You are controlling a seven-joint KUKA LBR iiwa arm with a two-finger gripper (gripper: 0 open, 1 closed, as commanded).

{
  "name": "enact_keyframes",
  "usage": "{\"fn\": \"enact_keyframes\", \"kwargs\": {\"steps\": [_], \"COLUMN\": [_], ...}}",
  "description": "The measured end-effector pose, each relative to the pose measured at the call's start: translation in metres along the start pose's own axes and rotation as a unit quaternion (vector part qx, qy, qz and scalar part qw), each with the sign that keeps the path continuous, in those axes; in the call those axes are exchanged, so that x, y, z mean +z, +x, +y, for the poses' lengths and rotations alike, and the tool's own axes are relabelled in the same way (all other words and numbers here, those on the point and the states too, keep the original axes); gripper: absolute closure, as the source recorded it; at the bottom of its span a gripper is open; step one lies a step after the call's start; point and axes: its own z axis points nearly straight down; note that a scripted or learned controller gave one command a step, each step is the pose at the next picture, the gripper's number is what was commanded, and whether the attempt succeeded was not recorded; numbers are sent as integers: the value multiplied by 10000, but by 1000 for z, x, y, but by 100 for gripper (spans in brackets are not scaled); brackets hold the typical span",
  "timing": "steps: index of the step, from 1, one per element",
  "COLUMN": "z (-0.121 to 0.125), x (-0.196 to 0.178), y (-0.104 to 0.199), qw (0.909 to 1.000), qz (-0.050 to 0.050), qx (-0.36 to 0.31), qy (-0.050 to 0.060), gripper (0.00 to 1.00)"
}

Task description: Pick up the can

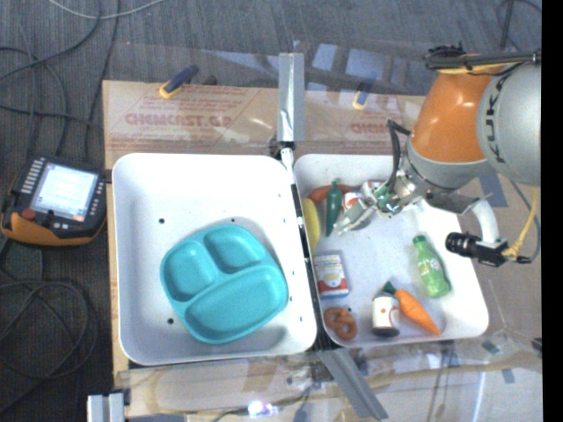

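Reaching into the right shallow white bin (475, 319) near its far side, the silvery two-finger gripper (368, 209) hung among a dark green bottle (334, 206) and red-and-white clutter; whether it was open or closed could not be told. The small white can with a dark top and red label (384, 314) stood well apart at the near side, touching an orange carrot (416, 312)

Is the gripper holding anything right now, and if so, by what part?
Cannot tell: the gripper sits low by the green bottle; the can lies untouched.
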Motion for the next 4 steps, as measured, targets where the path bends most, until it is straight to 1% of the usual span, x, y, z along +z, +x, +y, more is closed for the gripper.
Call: {"fn": "enact_keyframes", "kwargs": {"steps": [1, 2, 3, 4], "z": [16, 41, 35, 33], "x": [93, 94, 93, 86], "y": [-45, -113, -110, -112], "qw": [9998, 9994, 9984, 9984], "qz": [-24, 260, 133, 114], "qx": [169, 31, 548, 535], "qy": [-50, 214, 73, 111], "gripper": [0, 0, 0, 100]}}
